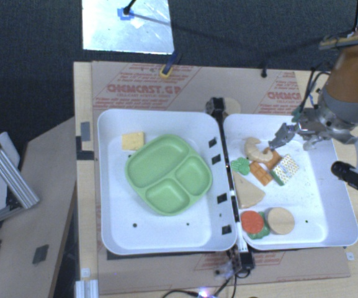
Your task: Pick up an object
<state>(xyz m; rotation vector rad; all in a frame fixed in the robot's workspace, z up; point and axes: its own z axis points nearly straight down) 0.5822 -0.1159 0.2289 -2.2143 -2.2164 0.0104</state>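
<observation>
Left bin (pixel 113 228): a green divided plate (pixel 169 174) sits mid-bin, a yellow block (pixel 133 141) just beside its upper left edge. Right bin (pixel 327 228): a pile of toy food near the divider, including a pale bun (pixel 254 149), an orange piece (pixel 260 174), a foil-wrapped block (pixel 286 169), a tan wedge (pixel 249 192), a tomato (pixel 253 221) and a round biscuit (pixel 281 220). Gripper (pixel 277 140) hangs over the pile's upper end; whether it is wide or narrow cannot be told. Nearest candidate: the bun, lying just left and below the tip, so a short descent leftward looks needed.
</observation>
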